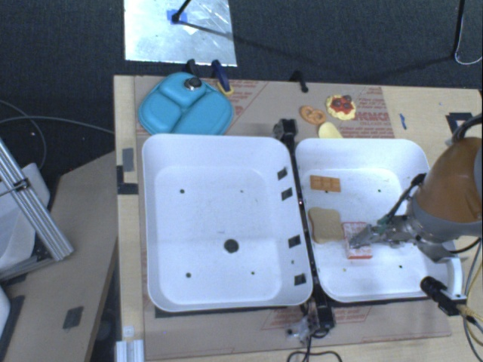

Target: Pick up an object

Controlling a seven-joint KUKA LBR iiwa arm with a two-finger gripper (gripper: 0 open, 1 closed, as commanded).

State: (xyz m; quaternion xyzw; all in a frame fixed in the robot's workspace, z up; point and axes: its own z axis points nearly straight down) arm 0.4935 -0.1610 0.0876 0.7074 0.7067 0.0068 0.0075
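Note:
My gripper (364, 237) reaches in from the right and hangs low in the right bin (392, 154), its tip over a small clear packet with red print (356, 241). Whether the packet sits between the fingers is hidden from this angle. A tan, rounded flat piece (324, 223) lies just left of the packet, near the bin's left wall. An orange rectangular card (325, 182) rests farther back in the same bin.
The left bin (219, 149) sits beside it, with a dark round spot on its floor. Behind the bins lie a blue divided plate (186, 105), a yellow piece (329, 131) and small toy foods (341, 106). The arm's orange band (456, 176) fills the right bin's right side.

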